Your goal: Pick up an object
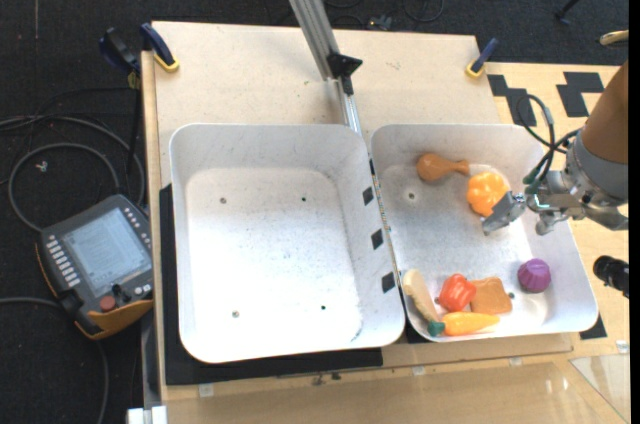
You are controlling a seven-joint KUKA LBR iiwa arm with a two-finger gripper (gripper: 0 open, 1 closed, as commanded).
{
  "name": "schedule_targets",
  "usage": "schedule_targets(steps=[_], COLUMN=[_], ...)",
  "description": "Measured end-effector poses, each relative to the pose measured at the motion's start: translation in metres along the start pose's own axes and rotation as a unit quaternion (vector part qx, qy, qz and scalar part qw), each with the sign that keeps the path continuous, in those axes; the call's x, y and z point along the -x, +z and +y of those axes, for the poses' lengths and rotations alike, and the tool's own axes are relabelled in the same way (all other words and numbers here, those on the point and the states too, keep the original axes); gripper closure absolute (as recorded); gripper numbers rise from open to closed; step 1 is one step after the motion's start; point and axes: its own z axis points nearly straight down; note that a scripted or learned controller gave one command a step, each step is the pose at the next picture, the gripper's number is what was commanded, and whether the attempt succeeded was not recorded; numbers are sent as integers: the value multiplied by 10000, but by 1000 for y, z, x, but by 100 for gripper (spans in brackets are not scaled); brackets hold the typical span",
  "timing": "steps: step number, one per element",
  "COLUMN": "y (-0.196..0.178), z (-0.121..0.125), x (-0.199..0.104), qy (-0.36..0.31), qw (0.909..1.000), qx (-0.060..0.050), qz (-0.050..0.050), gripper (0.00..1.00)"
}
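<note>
Your nearest candidate is the orange-yellow pepper (486,191), lying in the right bin (400,162) toward its far side, just left of the gripper (524,212). The two fingers stand apart, nothing between them; the left fingertip (497,218) sits just beside the pepper's lower edge. Left of the pepper lies a brown pear-shaped piece (438,168). Nearer you, a purple ball (534,275) rests below the gripper, and a red pepper (456,292), brown block (491,296), carrot (468,322) and pale stick (421,295) cluster at the near rim.
</note>
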Motion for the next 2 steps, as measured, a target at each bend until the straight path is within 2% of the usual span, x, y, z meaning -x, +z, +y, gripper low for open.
schedule_targets(steps=[1,2], y=[-2,61], z=[1,3], x=[0,2], qy=[5,11], qw=[10000,10000], qx=[25,-5], qz=[-8,1], gripper=[0,0])
